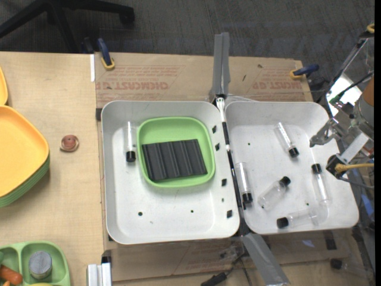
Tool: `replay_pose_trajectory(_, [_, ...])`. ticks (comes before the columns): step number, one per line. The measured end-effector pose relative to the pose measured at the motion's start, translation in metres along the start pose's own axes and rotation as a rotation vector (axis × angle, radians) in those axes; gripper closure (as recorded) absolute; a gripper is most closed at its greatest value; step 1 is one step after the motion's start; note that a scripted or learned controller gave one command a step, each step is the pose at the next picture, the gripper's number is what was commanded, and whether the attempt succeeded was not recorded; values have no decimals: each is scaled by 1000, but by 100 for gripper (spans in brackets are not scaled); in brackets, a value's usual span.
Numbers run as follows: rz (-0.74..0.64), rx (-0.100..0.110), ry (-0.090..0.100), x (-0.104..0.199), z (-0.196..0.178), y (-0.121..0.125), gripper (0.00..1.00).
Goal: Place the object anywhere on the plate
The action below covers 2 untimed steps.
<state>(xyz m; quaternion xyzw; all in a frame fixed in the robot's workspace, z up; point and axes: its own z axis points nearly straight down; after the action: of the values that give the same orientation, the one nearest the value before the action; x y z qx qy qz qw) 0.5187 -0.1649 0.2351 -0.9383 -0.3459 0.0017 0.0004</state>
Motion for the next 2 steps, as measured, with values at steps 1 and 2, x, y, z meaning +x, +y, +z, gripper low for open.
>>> replay_pose_trajectory(1, [241, 2, -1, -20, 13, -4, 0])
replay_pose_trajectory(2, [478, 3, -2, -38, 12, -20, 0])
